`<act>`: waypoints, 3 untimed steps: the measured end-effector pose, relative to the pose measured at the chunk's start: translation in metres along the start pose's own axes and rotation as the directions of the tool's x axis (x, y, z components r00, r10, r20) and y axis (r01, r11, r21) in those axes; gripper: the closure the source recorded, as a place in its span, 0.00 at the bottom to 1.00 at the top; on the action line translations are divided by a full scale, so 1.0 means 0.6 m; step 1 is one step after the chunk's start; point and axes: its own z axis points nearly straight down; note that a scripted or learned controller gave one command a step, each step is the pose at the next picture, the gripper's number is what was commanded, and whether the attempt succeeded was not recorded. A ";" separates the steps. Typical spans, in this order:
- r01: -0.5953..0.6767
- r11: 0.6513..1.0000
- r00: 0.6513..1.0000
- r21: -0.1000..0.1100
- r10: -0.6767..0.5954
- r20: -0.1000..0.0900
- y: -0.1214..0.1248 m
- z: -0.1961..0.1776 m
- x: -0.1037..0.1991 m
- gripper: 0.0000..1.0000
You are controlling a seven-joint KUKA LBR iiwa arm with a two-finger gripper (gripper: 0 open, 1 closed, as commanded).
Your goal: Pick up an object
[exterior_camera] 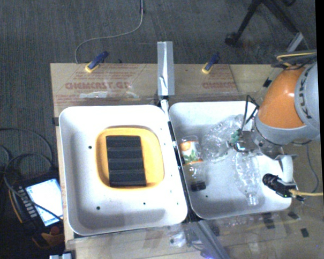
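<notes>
**Robot arm leans over a bin of clear plastic**

The grey arm [289, 107], orange-banded above the wrist, enters from the right of the frame and hangs over the right-hand bin [219, 204]. Its gripper [243, 140] sits at centre right, above a crumpled clear plastic wrapper [221, 137]; how far it is open, and whether it has hold of anything, cannot be told from this angle. A clear plastic bottle [247, 176] lies lower in the same bin, near a small black object [198, 186] and an orange-and-green item [188, 150] by the bin's left wall. In the left-hand bin [80, 210], at centre left, rests a yellow tray [155, 159] carrying a black ribbed block [126, 160].
</notes>
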 end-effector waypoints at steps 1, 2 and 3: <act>0.160 0.987 0.987 -0.011 -0.160 0.003 0.033 0.087 -0.069 0.00; 0.205 0.979 0.979 -0.013 -0.205 0.003 0.073 0.087 -0.090 0.00; 0.204 0.979 0.979 -0.013 -0.204 0.003 0.073 0.087 -0.091 0.00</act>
